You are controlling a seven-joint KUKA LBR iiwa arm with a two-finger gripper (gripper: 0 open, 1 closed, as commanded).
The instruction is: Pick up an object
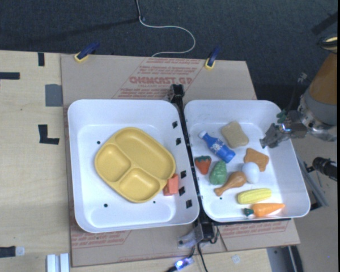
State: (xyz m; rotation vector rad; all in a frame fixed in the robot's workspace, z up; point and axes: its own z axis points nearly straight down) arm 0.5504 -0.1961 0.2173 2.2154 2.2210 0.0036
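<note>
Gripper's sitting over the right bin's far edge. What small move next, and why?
Probably shift the gripper left and down toward the orange piece. It hangs near the right bin's rim with nothing between its fingers, and that piece lies nearest, with some space around it.

toy foods, loose in right bin

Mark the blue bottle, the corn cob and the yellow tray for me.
blue bottle (pixel 218 147): camera view, on its label mid-body.
corn cob (pixel 254 195): camera view, middle of the cob.
yellow tray (pixel 148 154): camera view, floor of its largest compartment.
</note>
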